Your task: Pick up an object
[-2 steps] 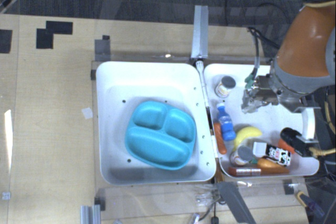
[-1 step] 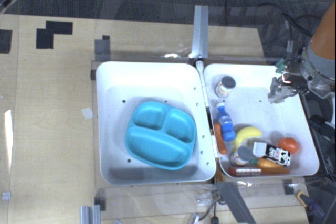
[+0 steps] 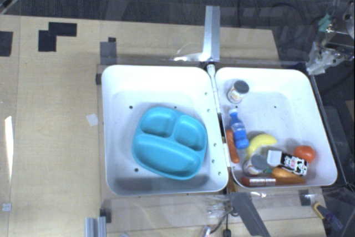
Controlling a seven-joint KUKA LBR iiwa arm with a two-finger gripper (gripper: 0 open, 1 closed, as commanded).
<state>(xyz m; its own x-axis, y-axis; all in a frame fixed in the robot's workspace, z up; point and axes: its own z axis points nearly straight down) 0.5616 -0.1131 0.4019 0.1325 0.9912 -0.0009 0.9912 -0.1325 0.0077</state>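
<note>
The gripper (image 3: 328, 55) sits at about two o'clock, near the frame's right edge, blurred and partly cropped.

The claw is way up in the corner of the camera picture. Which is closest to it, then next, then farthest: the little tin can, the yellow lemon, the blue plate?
Counting from the claw at the upper right:
1. Tin can, top left of the right bin.
2. Yellow lemon, lower middle of the right bin.
3. Blue plate, in the left bin.

bench (image 3: 50, 136) | left bin (image 3: 119, 83) | right bin (image 3: 294, 81) | side by side
</note>
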